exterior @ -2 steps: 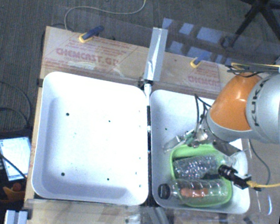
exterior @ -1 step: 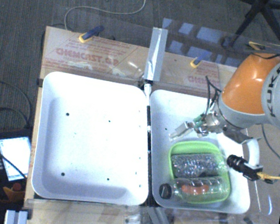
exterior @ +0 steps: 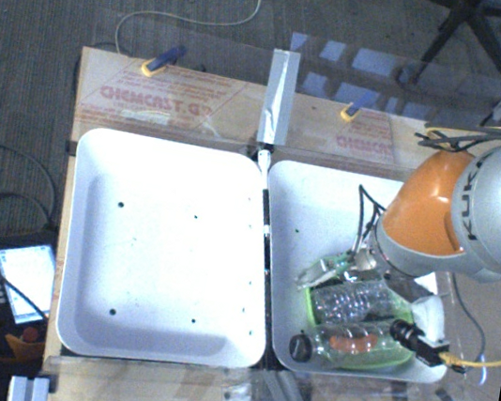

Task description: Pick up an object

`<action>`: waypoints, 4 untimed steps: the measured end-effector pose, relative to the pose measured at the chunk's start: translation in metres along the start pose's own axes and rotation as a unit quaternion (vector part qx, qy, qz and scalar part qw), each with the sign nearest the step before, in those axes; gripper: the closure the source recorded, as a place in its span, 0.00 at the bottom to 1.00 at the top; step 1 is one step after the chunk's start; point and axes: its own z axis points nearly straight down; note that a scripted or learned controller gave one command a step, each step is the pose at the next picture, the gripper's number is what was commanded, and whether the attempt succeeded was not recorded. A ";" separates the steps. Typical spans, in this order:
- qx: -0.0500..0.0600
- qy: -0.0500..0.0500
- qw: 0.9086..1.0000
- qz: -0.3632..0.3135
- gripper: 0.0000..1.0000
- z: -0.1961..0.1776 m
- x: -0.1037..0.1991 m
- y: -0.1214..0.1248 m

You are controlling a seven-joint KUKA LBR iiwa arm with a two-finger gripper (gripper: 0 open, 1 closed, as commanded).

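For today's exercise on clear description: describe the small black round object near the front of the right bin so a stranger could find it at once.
Start at the right bin, under the orange-banded arm. Go to the pile of objects in its near half, then to the pile's left end by the front rim. The black round object sits there, dark and small beside the clear, green-tinted clutter.

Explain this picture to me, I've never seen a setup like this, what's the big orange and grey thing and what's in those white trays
The grey and orange thing is a robot arm, reaching in from the right. One camera fixed above the bench looks down at a slant. On the bench sit two shallow white trays: the left tray and the right tray. Low in the right tray lies a pile of clutter, green and clear pieces, hard to name. The arm hangs over that pile; its gripping end is hidden, so I cannot tell whether anything is held.
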 end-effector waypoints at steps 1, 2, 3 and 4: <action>-0.016 -0.010 1.000 -0.012 0.00 0.009 0.007 -0.015; -0.018 -0.007 1.000 -0.013 1.00 -0.002 0.010 -0.012; 0.001 -0.002 0.999 -0.036 1.00 -0.099 0.015 0.065; 0.001 -0.002 0.999 -0.036 0.00 -0.099 0.015 0.065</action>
